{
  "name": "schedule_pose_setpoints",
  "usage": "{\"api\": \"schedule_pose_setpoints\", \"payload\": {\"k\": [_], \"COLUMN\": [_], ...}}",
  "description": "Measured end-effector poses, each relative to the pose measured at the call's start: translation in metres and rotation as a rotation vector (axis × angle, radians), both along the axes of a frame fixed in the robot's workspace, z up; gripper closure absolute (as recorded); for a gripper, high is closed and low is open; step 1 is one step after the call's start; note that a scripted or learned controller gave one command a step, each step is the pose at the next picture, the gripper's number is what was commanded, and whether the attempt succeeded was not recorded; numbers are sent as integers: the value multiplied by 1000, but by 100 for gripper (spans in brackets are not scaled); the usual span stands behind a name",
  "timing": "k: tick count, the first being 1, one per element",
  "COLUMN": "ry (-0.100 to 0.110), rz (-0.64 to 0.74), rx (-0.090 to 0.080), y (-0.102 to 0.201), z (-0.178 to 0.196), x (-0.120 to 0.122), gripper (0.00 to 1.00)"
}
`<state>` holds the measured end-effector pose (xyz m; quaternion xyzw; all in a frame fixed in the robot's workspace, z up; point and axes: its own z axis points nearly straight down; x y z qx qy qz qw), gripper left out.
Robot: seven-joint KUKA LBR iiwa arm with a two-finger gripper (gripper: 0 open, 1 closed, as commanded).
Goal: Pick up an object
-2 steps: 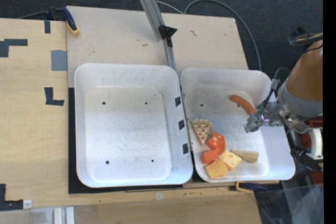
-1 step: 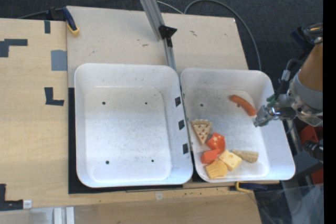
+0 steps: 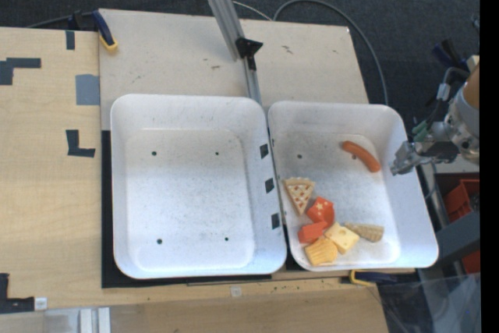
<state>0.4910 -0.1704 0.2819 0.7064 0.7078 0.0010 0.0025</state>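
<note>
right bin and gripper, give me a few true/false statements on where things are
1. All the food pieces lie in the right bin. True.
2. The sausage touches the waffle wedge. False: bare bin floor lies between them.
3. The gripper holds the sausage. False: it is at the bin's right rim, with the sausage apart to its left.
4. The yellow cheese block lies near the front edge of the right bin. True.
5. The left bin holds the red pieces. False: the red pieces are in the right bin.
</note>
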Motion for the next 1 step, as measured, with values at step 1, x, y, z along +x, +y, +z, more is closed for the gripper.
{"api": "schedule_pose_setpoints", "payload": {"k": [1], "ry": [7], "rz": [3], "rx": [3], "y": [44], "z": [-16], "x": [15], "gripper": [100]}}
